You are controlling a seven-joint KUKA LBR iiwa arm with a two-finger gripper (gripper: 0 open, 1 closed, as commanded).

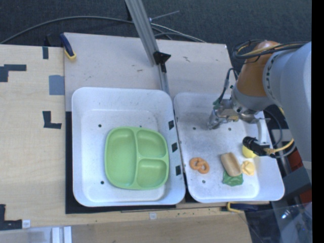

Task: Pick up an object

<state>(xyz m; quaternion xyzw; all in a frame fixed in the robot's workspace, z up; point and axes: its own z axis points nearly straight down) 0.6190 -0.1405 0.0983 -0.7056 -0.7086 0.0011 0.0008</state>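
My gripper [215, 122] hangs low over the upper middle of the right bin [195, 110], with bare bin floor beneath it and nothing seen between its tips. Toward the bin's front lie an orange pretzel-shaped piece [199, 165], a tan bread-like roll [230, 163] resting on a green leafy piece [232, 179], and a small yellow piece [248, 167]. Another yellow object [248, 150] sits by the right wall, next to the arm's cabling. All of these lie below and to the right of the gripper, apart from it.
The left bin [86, 135] holds a green divided plate [136, 158]. A slanted metal pole [144, 27] runs from the top down to the divide between the bins. The grey arm with its orange band [255, 77] covers the right bin's upper right.
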